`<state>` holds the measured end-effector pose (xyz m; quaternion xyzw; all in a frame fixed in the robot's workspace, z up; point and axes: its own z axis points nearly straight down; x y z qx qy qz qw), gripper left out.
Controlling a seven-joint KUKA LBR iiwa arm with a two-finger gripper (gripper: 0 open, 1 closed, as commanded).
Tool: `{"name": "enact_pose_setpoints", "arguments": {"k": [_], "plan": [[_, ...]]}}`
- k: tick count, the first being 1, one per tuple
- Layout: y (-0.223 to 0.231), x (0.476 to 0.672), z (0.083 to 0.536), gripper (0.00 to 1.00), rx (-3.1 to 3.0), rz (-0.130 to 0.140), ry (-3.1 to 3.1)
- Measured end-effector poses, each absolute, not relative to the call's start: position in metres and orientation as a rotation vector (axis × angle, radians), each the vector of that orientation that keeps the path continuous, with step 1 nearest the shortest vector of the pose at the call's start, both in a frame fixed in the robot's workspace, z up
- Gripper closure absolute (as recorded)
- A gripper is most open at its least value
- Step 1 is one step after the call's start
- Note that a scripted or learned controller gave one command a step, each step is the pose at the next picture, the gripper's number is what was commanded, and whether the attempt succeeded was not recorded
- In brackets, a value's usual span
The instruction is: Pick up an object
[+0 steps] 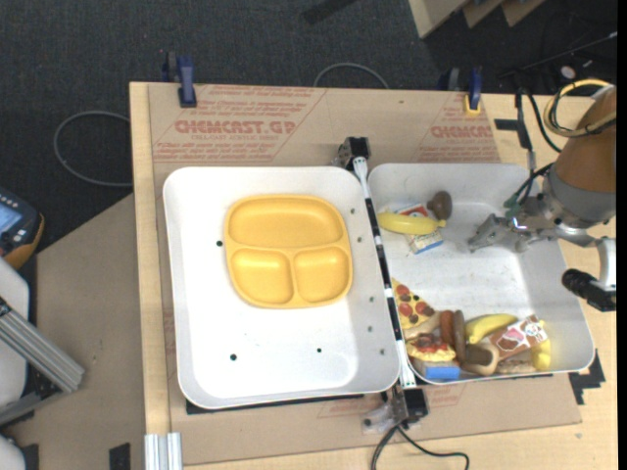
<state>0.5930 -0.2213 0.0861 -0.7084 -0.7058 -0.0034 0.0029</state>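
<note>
My gripper [493,233] hangs over the upper right part of the right bin [509,287]. Its fingers are open and point left, and nothing sits between them. A yellow toy banana [411,222] lies a short way to its left. Beside the banana are a small brown piece [441,204], a red-and-white piece [415,210] and a white-and-blue packet [426,244]. A toy pizza slice [414,309] lies by the bin's left wall. Along the front wall is a pile of toy food with a second banana [488,325] and a blue piece [442,371].
In the left bin [196,351] sits a yellow divided plate [289,250]. The arm's orange band [591,155] rises at the right edge. Blue clamps [183,76] hold the back of the bench board. Cables run behind and in front of the bins.
</note>
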Motion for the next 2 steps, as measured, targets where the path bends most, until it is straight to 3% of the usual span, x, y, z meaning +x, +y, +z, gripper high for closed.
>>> {"name": "enact_pose_setpoints", "arguments": {"k": [1, 2], "plan": [[-0.145, 0.644, 0.085, 0.0, -2.214, -0.008, -2.233], [-0.213, 0.57, 0.085, 0.0, -2.227, 0.006, -2.21]]}}
